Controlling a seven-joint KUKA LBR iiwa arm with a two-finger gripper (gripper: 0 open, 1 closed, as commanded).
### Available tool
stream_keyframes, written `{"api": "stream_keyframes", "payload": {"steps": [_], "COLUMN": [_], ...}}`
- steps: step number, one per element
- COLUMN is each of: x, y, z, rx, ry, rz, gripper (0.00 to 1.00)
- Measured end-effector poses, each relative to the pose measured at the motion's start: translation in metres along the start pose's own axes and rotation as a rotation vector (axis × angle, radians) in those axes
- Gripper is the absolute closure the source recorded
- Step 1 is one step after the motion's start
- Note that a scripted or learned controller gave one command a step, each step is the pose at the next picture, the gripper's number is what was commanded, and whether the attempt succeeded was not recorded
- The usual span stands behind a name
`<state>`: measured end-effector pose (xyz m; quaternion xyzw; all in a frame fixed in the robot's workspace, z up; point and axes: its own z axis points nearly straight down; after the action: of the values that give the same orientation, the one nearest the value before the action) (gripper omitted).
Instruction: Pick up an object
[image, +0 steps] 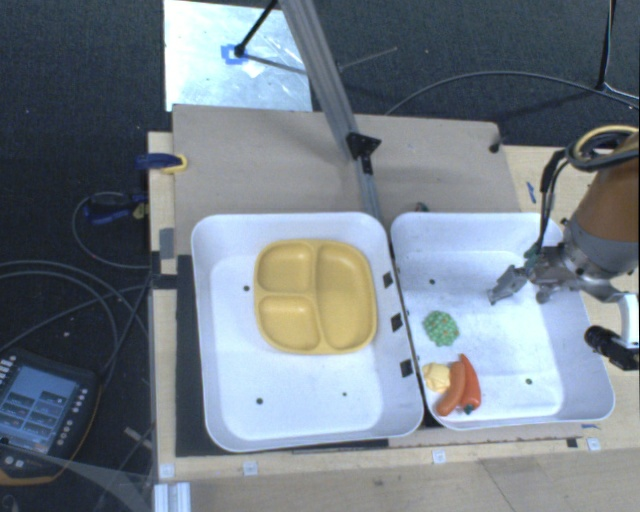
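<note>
In the right bin (560, 400) lie three small objects. A green knobbly piece (440, 326) sits near the bin's middle left. An orange-red carrot-shaped piece (464, 385) lies at the front left, touching a pale yellow piece (436, 376). My gripper (522, 290) hangs over the right bin's back right part, up and to the right of the green piece and apart from it. It is open, with nothing between its fingers.
The left bin (230, 400) holds a yellow divided plate (315, 297). A grey tripod pole (335, 90) slants down to the seam between the bins. Cables and a pendant (35, 400) lie on the floor at the left.
</note>
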<state>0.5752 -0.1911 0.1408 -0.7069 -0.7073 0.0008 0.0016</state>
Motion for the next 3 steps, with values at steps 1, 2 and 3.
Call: {"api": "stream_keyframes", "payload": {"steps": [1,2,3], "x": [-0.001,-0.004,-0.002], "y": [0.002,0.007,0.013], "z": [-0.014,-0.078,-0.124], "rx": [-0.008,-0.012,-0.011], "ry": [-0.002,-0.004,-0.003], "rz": [0.0,-0.005,-0.006], "gripper": [1.0,1.0,1.0]}}
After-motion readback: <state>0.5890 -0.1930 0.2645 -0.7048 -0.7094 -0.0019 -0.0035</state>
